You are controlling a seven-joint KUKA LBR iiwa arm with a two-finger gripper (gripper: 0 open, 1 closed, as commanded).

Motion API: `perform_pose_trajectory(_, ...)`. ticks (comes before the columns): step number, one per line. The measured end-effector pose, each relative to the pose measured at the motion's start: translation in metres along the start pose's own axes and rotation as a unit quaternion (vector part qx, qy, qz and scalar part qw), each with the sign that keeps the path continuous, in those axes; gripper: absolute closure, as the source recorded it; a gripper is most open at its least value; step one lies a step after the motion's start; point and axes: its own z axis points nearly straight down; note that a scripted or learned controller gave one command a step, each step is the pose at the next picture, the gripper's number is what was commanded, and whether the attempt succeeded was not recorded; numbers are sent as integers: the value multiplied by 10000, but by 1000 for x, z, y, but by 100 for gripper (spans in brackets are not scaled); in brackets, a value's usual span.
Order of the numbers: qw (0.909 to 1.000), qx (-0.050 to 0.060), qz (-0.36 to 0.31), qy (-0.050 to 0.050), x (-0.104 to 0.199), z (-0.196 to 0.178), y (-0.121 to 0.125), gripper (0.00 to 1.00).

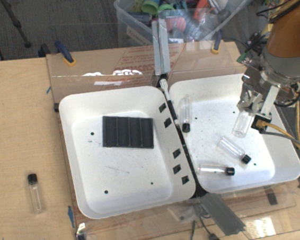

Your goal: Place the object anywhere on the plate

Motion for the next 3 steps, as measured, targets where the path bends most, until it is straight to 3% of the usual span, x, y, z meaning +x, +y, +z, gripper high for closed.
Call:
perform_pose_trajectory(1,9948,2,-1017,0,-3,-25,-59,100)
perform_pose_trajectory(2,9868,6,-1620,-5,1,8,-124,100)
perform_pose_trajectory(3,9933,-1,-1154,-7,60,52,-188,100)
